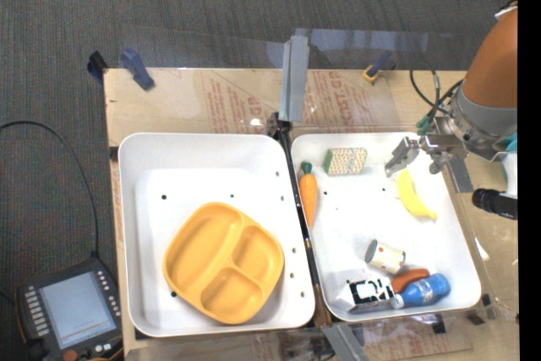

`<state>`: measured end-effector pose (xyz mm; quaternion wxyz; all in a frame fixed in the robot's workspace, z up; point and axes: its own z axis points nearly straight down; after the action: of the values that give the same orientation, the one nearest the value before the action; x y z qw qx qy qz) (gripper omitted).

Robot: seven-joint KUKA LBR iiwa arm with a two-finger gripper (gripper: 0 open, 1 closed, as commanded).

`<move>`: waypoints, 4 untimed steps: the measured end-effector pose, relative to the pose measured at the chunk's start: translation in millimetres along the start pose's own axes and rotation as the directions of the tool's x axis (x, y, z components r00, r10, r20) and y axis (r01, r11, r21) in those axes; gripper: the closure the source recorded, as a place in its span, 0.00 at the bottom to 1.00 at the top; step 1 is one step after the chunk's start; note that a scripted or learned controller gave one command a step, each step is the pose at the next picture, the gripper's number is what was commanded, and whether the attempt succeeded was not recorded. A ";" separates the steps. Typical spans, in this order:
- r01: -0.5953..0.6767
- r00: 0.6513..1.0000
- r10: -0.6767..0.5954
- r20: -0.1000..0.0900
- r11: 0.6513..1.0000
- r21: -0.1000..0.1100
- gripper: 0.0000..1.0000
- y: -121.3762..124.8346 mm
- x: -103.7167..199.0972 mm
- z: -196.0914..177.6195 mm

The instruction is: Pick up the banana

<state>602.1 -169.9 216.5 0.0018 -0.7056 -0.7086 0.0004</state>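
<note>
The yellow banana lies in the right bin, close to its right wall. My gripper hangs just above the banana's upper end, at the bin's upper right. Its two fingers are spread apart, and nothing sits between them.
The right bin also holds a carrot along its left wall, a green-patterned sponge, a small white can, a blue bottle, a red item and a black-and-white box. A yellow divided plate sits in the left bin.
</note>
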 end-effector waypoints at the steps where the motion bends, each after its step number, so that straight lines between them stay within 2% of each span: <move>1: -0.178 0.984 0.178 0.000 0.984 -0.002 0.00 14.3 -27.7 119.5; 2: -0.175 0.985 0.175 0.000 0.984 -0.003 1.00 15.4 -27.7 108.7; 3: -0.175 0.985 0.175 -0.001 0.985 -0.001 0.00 14.6 -27.5 110.1; 4: -0.029 1.000 0.029 0.000 1.000 0.000 0.00 -0.1 -25.2 129.3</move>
<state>601.7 -194.8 87.1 0.0017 -0.7157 -0.6984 0.0002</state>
